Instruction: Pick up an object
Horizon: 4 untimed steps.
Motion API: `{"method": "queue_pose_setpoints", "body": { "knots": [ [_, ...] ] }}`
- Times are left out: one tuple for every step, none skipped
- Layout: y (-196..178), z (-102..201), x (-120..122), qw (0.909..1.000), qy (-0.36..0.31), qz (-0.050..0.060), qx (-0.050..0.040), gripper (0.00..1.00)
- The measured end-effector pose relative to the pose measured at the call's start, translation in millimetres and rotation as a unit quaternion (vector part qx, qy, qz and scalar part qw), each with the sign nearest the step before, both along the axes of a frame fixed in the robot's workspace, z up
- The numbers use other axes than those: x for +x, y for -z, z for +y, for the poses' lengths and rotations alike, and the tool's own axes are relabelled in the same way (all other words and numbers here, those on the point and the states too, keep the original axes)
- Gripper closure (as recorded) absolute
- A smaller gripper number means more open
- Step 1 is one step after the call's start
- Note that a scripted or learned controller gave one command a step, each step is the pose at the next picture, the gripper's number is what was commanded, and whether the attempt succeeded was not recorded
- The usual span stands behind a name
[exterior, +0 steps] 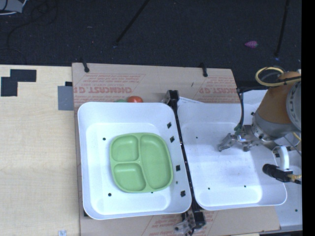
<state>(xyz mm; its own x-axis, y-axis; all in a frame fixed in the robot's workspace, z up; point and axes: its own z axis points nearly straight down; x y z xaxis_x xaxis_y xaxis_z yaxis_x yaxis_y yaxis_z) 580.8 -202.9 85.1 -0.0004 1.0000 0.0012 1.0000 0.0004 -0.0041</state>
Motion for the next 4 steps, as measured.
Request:
{"method": "queue_pose_setpoints", "body": {
  "knots": [
    [-12,0,1,1.0000,0.000,-0.001,-0.0002,1.00],
    [-69,3,-8,1.0000,0.000,-0.003,-0.0007,1.00],
    [-130,2,-14,1.0000,-0.001,-0.004,-0.0012,1.00],
    [-151,2,-14,1.0000,-0.001,-0.002,-0.0006,1.00]
  ]
}}
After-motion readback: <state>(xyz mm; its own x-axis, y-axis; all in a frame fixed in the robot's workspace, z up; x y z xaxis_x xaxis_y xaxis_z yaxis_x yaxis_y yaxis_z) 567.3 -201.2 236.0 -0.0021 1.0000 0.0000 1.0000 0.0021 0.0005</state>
